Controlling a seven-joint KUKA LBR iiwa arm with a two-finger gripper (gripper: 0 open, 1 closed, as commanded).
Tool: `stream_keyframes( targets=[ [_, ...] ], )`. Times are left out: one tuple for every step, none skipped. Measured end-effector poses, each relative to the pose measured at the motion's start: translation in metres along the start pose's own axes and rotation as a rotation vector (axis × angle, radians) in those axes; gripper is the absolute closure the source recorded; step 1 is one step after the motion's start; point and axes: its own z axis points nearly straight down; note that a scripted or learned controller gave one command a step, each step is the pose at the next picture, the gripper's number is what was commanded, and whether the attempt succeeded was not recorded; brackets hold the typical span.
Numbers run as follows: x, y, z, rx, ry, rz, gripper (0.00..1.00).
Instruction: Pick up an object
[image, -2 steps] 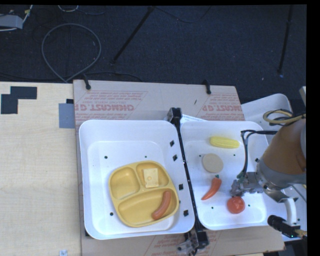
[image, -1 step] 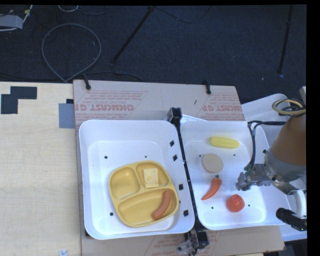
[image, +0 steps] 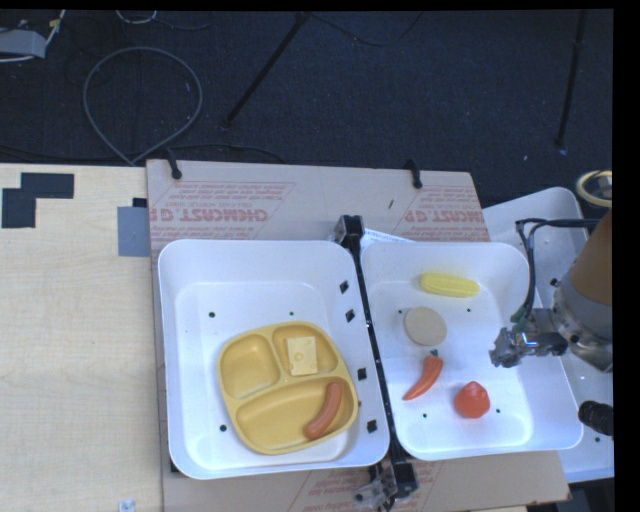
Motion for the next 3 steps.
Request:
stream_keyframes(
  targets=[
    [0.000,0.000,-0.005,0.004,0.001,0.000,1.00],
    [0.056,0.023,-0.014,0.005,0.004,-0.004,1.00],
    [0.100,0.038,-0.023,0.005,0.003,-0.003,1.00]
  ],
)
